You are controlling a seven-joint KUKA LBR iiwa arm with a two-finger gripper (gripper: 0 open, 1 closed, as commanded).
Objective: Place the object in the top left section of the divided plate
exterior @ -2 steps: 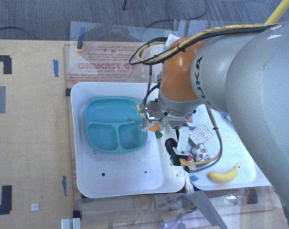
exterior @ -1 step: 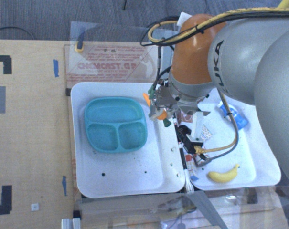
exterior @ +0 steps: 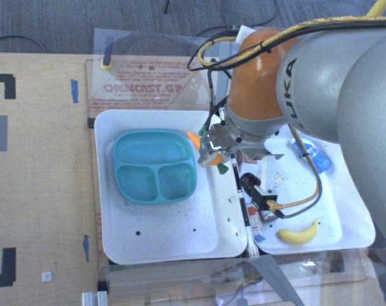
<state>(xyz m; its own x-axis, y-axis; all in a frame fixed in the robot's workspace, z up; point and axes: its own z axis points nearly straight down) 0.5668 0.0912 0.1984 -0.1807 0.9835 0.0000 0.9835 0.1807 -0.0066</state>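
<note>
A teal divided plate (exterior: 154, 166) lies in the left bin (exterior: 161, 234), with one wide section at the far side and two smaller ones at the near side. All three sections look bare. My gripper (exterior: 210, 150) hangs under the orange wrist band, over the ridge between the two bins, just right of the plate's right rim. A small orange object (exterior: 193, 139) pokes out from the gripper's left side, above the plate's upper right corner. The wrist hides how the object is held.
The right bin (exterior: 346, 228) holds a yellow banana (exterior: 299, 232) near its front, a blue object (exterior: 314, 157) at the right, and a small green piece (exterior: 223, 168) beside the gripper. A clear plastic sheet (exterior: 148, 85) lies behind the bins.
</note>
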